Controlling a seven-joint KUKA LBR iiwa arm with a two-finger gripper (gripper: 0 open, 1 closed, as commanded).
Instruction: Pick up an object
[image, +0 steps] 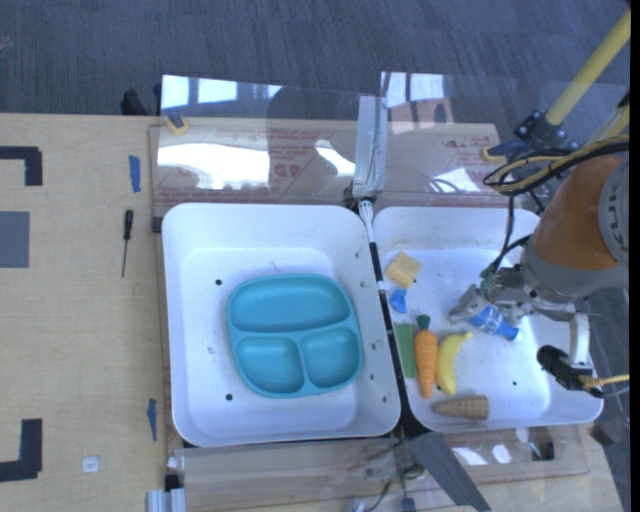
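Toys lie scattered in the right bin (520, 395): a carrot (426, 362) beside a banana (449, 360), a waffle cone (461, 407) near the front, and a yellow block (404, 270) farther back. The gripper (487, 305) hangs low just right of the banana, over a small blue-and-white thing (494, 322); its finger spread I cannot tell. A teal divided tray (294, 334) fills the left bin (190, 300).
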